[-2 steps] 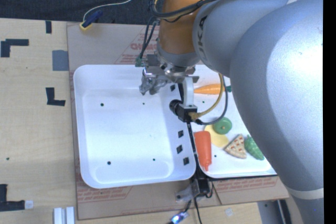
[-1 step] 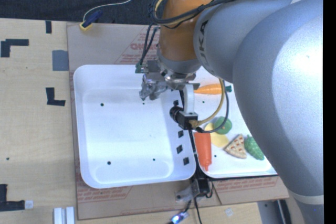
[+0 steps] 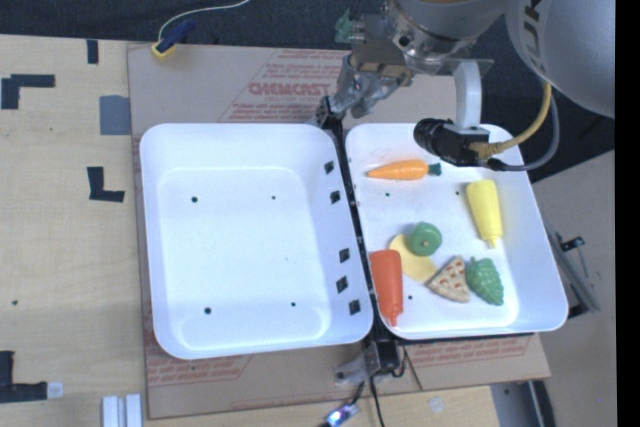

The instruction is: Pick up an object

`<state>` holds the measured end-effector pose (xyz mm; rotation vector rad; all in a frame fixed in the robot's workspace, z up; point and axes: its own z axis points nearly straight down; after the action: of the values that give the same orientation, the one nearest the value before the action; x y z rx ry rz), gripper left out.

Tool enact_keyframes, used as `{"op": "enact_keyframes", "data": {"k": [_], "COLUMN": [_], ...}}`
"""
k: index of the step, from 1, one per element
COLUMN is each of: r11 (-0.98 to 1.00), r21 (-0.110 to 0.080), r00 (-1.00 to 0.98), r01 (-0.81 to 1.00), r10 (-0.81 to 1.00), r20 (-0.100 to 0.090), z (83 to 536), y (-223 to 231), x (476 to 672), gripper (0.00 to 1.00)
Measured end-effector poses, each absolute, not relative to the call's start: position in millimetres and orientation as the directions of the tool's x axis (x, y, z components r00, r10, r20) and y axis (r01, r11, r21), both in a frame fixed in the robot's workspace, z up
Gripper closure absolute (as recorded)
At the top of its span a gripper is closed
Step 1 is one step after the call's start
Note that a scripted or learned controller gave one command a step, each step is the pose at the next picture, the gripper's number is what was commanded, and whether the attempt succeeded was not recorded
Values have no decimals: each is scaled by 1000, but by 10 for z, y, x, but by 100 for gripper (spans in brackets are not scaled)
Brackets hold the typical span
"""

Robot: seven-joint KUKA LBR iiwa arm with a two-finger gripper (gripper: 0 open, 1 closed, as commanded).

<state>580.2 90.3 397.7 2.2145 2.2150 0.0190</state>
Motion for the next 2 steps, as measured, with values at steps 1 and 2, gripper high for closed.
{"op": "enact_keyframes", "data": {"k": [1, 2], "r11": [5, 4], "r21": [-8, -5], "r00": [-5, -4], "r01": [1000, 1000], "r10": [1000, 1000], "r20": [-1, -1], "z": [3030, 2364], "y": [1490, 1981], "x": [5979, 6141], "gripper": [100, 100]}}
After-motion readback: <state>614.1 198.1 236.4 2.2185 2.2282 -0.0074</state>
